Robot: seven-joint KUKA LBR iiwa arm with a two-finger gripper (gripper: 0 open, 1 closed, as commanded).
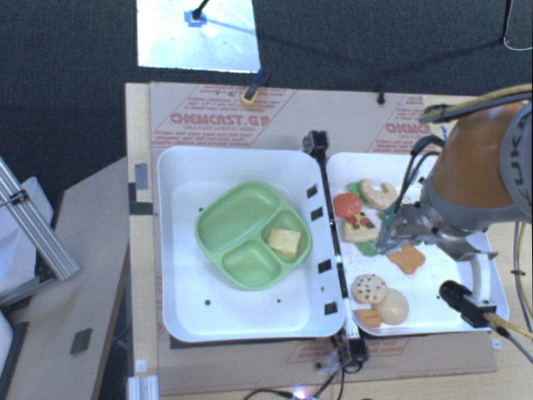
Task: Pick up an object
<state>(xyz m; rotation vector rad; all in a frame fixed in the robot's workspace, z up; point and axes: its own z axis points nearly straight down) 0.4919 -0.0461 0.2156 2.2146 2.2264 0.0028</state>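
Camera view, from above, caught my fingers low in the right bin, at the right of the frame — whether they were open or closed, I could not tell, and I saw nothing between them. They sat just beside the pizza slice, with the orange piece just to their lower right. Above lay the red tomato and a tan pretzel; toward the bottom edge, a chip cookie touched a pale roll. Left of centre, the left bin held a green divided tray — a yellow cheese cube lay in its right compartment. Both bins rested on the counter.
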